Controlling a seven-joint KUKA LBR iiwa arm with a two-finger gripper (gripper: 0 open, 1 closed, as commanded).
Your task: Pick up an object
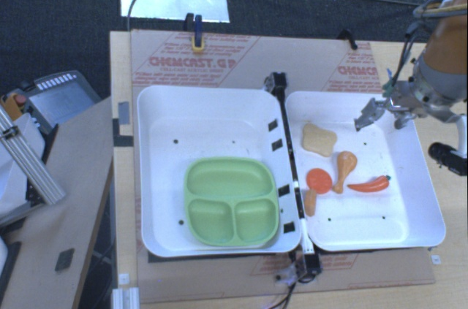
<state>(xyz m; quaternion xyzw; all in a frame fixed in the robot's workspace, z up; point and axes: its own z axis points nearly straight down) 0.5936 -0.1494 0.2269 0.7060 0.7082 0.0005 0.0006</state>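
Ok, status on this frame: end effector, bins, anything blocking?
End effector above right bin, upper right, nothing between fingers. Bread slice, drumstick, chili, tomato lie loose below. Green tray in left bin. Path clear.

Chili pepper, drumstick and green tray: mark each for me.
Chili pepper (368, 185), camera view, middle of its red body.
Drumstick (345, 163), camera view, its thick end.
Green tray (196, 182), camera view, its upper rim.
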